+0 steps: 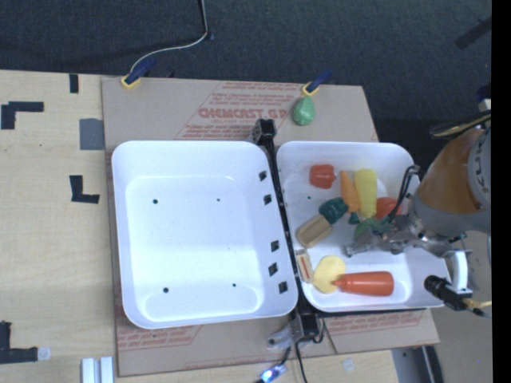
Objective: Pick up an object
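I see the left bin [196,230] sitting bare and white on the cardboard sheet [239,106]. Just beyond the far edge of the right bin [351,152], a green lump [304,112] rests on that cardboard. Inside the right bin, going left to right, I make out a tan block [314,230] near the divider, a pale yellow piece [327,271] at the near side touching the blunt end of an orange-red carrot-like toy [363,282], a small red piece [322,175] at the far side, a dark teal piece [334,210], an orange stick [349,190] and a yellow cylinder [366,190] side by side. The gripper [369,238] reaches in from the right, low over the middle of this bin, just right of the teal piece and beside a red-orange object [386,207]. I cannot tell whether its pincer is apart or together; nothing is visibly between the tips. The arm [451,186] fills the right edge
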